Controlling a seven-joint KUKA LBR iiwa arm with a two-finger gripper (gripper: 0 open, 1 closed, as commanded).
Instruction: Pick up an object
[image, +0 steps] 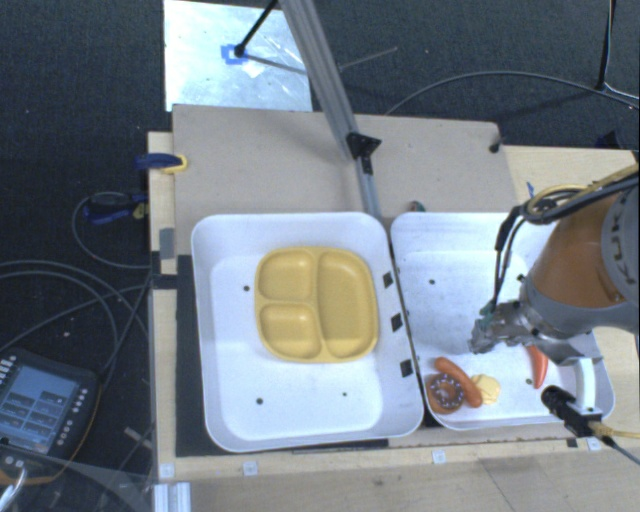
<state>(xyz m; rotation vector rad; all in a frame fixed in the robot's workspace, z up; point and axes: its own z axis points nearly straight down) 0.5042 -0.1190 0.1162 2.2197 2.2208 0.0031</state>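
Observation:
A yellow three-compartment plate (317, 304) lies in the left bin (230, 400). The right bin (440, 250) holds small toy foods along its near edge: a brown ring-shaped donut (442, 392), an orange-red sausage (459, 379) across it, a pale yellow piece (487, 386) and a red-orange carrot-like piece (539, 366). My gripper (487, 335) hangs low over the right bin, just above and behind these foods, under the grey arm with its orange band. Nothing visible sits between its fingers.
A grey metal pole (330, 90) slants across the board behind the bins. Clips sit on the seam between the bins. Cables and a tablet lie on the floor to the left.

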